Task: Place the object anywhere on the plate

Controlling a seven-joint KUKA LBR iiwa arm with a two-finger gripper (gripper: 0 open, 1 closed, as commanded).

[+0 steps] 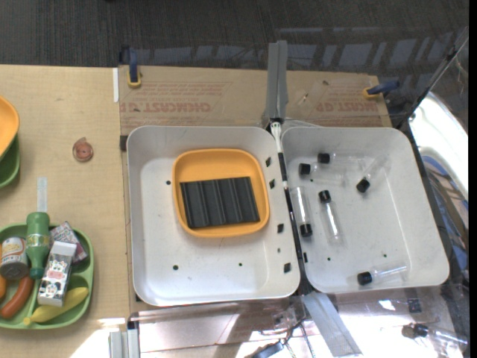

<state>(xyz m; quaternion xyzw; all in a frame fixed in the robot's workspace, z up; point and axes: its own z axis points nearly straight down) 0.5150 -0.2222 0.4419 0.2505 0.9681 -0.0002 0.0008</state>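
A yellow, rounded-square plate [218, 165] sits in the left white bin [149, 222], toward its back. A dark grey ribbed rectangular piece [221, 202] lies flat on the plate and covers most of its middle. In the right white bin [417, 222], several clear tubes with black caps lie scattered. One tube [330, 215] is near the centre and another tube [384, 274] is by the front edge.
A metal divider post [276, 80] rises behind the seam between the bins. Cardboard [194, 95], clamped at both ends, lies behind them. On the wooden bench to the left are a green tray of toy food [45, 274], a yellow bowl edge [6, 129] and a small pink disc [83, 150].
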